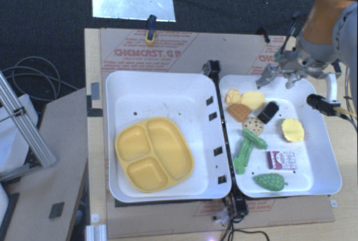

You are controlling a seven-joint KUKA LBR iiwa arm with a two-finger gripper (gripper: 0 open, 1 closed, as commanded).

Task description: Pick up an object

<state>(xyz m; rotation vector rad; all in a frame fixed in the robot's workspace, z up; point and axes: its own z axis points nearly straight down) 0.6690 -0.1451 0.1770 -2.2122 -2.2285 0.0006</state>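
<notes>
The right bin (321, 173) holds several small items: two yellow lumps (251, 99), an orange cracker (239, 112), a black block (268, 112), a dotted cookie (253, 125), a yellow disc (292, 130), a green stick toy (245, 149), a red-and-white packet (282, 160) and a green leafy piece (269, 181). My gripper (280, 78) hangs over the back rim of that bin, just behind the yellow lumps. It is open, with nothing between its fingers.
The left bin (131, 86) holds a yellow divided plate (154, 153). A black divider (221, 133) with clips runs between the bins. A black part of the arm (320, 103) juts over the right bin's right edge. A yellow-handled tool (150, 30) lies behind the bins.
</notes>
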